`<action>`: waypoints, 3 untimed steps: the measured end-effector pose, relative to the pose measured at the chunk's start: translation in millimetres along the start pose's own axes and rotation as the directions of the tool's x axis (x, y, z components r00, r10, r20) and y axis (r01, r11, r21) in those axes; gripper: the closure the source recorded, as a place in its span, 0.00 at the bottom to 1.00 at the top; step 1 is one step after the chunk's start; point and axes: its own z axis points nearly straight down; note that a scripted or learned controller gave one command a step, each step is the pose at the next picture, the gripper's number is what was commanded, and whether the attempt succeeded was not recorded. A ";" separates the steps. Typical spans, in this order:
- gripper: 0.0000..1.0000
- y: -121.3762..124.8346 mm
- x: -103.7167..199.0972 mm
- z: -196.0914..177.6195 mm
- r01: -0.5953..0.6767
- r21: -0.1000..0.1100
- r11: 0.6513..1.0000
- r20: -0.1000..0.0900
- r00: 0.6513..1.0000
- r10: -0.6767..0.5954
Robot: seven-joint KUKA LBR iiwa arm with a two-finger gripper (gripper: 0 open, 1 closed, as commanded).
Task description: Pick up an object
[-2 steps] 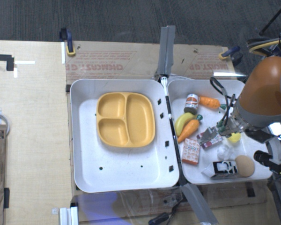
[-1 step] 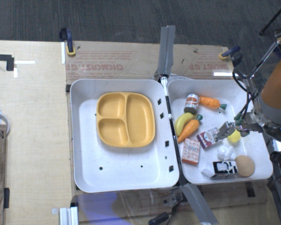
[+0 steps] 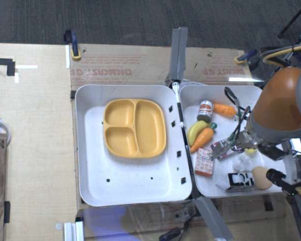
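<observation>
**Status: Arm Over Right Bin, No Grasp Confirmed**

Camera view. I see two white bins side by side on the bench (image 3: pixel 35 149). The left bin (image 3: pixel 90 174) carries a yellow divided plate (image 3: pixel 135 128), set toward its upper half. The right bin (image 3: pixel 210 187) carries the candidate objects: a small bottle (image 3: pixel 205 110), a carrot (image 3: pixel 224 109) near the top wall, a banana (image 3: pixel 195 130) touching a second carrot (image 3: pixel 201 139), a red-and-white packet (image 3: pixel 204 162) just below them, a black-and-white item (image 3: pixel 241 180) and a beige egg-shaped object (image 3: pixel 261 177) near the lower wall.

The arm (image 3: pixel 281 102) reaches in from the right and hangs over the right bin. The jaws (image 3: pixel 224 148) sit just beside the packet and below the second carrot. I cannot tell how far open they are, and I see nothing between them.

Progress. I judge the task as not yet done: every object appears to rest on the bin floor, none lifted. The approach appears made; the closing and lifting are left.

Edges and open room. The divider between the bins lies just left of the banana and packet, so room on that side is tight. The objects crowd the left half of the right bin. I judge straight up to be the freest path.
</observation>
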 end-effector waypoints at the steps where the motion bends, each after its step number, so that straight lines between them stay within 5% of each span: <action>1: 0.00 43.5 -22.0 50.2 -0.001 -0.012 1.000 0.004 1.000 0.001; 2: 0.00 109.7 -34.8 49.0 0.250 -0.013 0.968 0.013 0.968 -0.250; 3: 1.00 110.8 -36.7 38.4 0.248 -0.018 0.969 0.018 0.969 -0.248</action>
